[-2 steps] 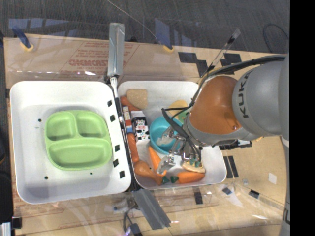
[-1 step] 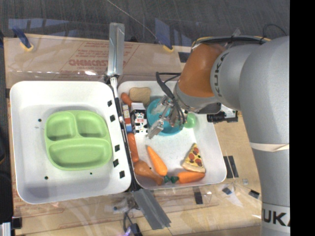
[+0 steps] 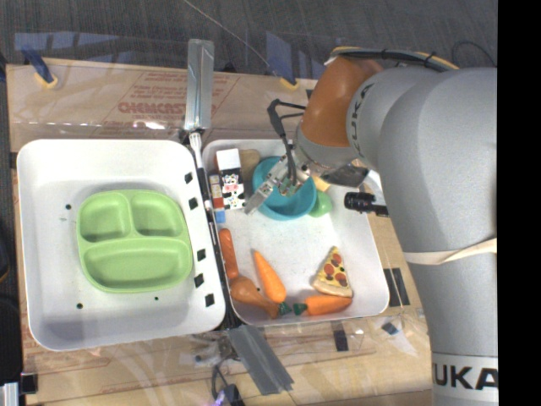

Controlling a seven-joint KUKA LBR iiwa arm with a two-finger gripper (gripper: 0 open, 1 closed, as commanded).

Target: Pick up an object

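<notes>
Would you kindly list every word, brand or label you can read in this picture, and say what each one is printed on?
"UKA": white letters low on the grey arm, cut off at the picture's edge.
"CHEMCAS...": faint red print on the brown sheet behind the left bin; the rest is blurred.
The small white box and the dark packet in the right bin carry print too small to read.

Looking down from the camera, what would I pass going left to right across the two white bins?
Green divided plate → sausage → carrot → pizza slice.
</notes>
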